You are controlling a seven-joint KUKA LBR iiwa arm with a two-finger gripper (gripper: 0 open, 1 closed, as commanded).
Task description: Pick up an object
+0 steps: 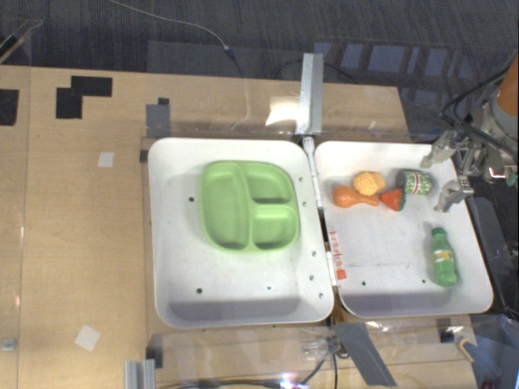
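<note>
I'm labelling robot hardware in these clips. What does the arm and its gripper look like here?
At the view's right edge, the arm is grey with an orange patch at the top corner and dark cables looping beside it. The gripper is pale grey metal, with two slim, angular fingers of the same finish.

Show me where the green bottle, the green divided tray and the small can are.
green bottle (443,259), camera view, label at mid-body.
green divided tray (227,209), camera view, its large left compartment.
small can (417,182), camera view, its side.

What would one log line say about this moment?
gripper: open, over right bin's far right edge, holding nothing | nearest: can | green bottle: lying in bin
</note>
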